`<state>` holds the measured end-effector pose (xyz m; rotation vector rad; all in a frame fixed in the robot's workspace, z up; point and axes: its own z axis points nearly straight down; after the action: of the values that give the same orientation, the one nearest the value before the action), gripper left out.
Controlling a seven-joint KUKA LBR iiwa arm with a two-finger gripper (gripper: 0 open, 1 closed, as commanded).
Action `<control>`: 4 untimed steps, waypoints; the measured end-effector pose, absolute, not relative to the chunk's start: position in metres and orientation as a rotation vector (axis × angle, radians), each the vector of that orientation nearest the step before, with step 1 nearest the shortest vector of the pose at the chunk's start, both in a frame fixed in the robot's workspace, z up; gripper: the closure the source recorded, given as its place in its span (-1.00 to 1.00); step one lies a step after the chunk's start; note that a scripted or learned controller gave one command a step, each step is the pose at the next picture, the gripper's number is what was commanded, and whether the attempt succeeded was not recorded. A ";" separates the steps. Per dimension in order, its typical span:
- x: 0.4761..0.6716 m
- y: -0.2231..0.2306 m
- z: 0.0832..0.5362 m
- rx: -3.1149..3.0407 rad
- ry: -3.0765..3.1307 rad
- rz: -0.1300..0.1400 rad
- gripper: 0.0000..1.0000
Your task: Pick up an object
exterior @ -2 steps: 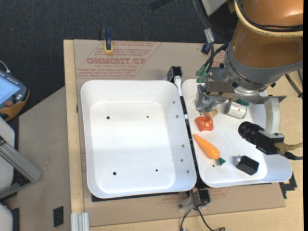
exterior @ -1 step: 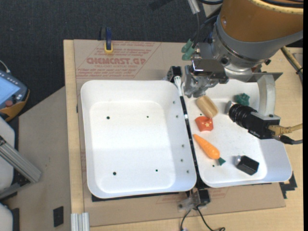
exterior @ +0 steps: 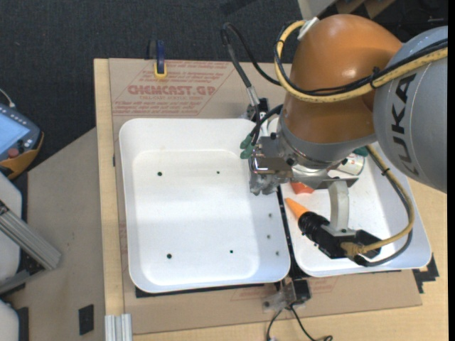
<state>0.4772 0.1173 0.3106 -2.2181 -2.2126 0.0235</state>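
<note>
My gripper (exterior: pixel 259 178) hangs low over the ridge where the two white bins meet, under the arm's big orange band (exterior: pixel 340 62). Just to its right, in the right bin (exterior: pixel 387 215), lies an orange cone-shaped piece (exterior: pixel 296 207) with a small red-orange object (exterior: pixel 304 188) behind it. A white object with a red mark (exterior: pixel 353 165) peeks out from under the arm's wrist. A small green thing (exterior: pixel 246 143) shows at the gripper's upper left side; I cannot tell what it belongs to. The arm hides much of the right bin.
The left bin (exterior: pixel 129 190) spreads out to the gripper's left, with a few small dark dots on its floor. A black cable plug with a yellow cable (exterior: pixel 334 241) hangs from the arm over the right bin's front. Both bins rest on a cardboard sheet (exterior: pixel 170 84).
</note>
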 end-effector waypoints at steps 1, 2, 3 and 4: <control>0.480 0.150 0.403 -2.220 -2.229 -0.015 1.00; 0.478 0.058 0.324 -2.229 -2.208 0.013 1.00; 0.480 0.092 0.441 -2.222 -2.232 -0.020 1.00; 0.496 0.109 0.273 -2.216 -2.215 0.020 1.00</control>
<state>0.4961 0.1090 0.2725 -2.2158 -2.2146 0.0204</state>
